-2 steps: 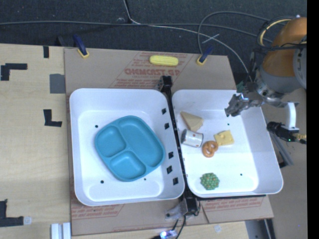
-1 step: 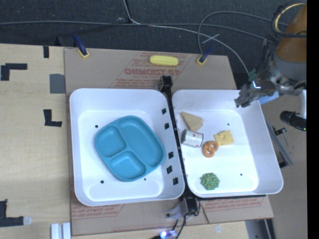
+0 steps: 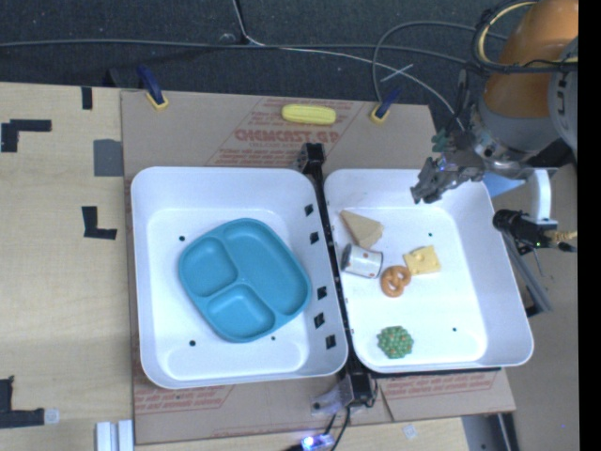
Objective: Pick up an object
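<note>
The right bin [image 3: 470, 289] holds a tan wedge [image 3: 362, 227], a small silver can on its side [image 3: 362, 262], a pretzel [image 3: 395, 280], a yellow cheese piece [image 3: 422, 260] and a green broccoli-like ball [image 3: 395, 342]. My gripper [image 3: 425, 190] hangs over the bin's far right corner, above and right of the wedge, with nothing visibly held. The grey arm with its orange band [image 3: 535, 36] reaches in from the upper right.
The left bin [image 3: 155, 252] contains a blue divided plate [image 3: 244, 278]. A yellow banana-like object [image 3: 308, 114] lies on the cardboard behind the bins. Blue clamps [image 3: 150, 87] and cables cross the back edge. A black divider [image 3: 324, 242] separates the bins.
</note>
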Motion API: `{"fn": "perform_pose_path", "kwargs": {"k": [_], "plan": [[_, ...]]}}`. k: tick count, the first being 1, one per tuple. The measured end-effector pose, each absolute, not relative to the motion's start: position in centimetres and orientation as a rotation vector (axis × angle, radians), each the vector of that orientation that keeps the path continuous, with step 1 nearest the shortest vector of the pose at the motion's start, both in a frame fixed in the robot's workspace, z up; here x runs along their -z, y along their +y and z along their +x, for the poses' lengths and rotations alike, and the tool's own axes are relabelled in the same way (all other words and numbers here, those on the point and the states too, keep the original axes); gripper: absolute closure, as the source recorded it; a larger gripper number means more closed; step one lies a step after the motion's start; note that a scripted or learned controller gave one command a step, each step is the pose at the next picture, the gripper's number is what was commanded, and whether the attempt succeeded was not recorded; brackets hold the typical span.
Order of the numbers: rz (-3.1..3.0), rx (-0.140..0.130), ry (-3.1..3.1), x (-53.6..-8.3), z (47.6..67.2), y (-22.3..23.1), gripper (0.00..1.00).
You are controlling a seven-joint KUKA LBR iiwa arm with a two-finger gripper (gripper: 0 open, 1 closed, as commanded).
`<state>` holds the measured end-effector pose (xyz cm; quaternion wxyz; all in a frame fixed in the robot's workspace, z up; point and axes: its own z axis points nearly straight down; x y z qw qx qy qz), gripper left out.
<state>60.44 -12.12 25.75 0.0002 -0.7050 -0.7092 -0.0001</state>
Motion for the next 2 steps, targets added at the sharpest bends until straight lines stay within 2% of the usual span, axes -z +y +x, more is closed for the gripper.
{"fn": "perform_pose_path", "kwargs": {"k": [2], "plan": [[-2.214,-0.001,-2.226,-23.6,59.3,-2.1,1.0]]}}
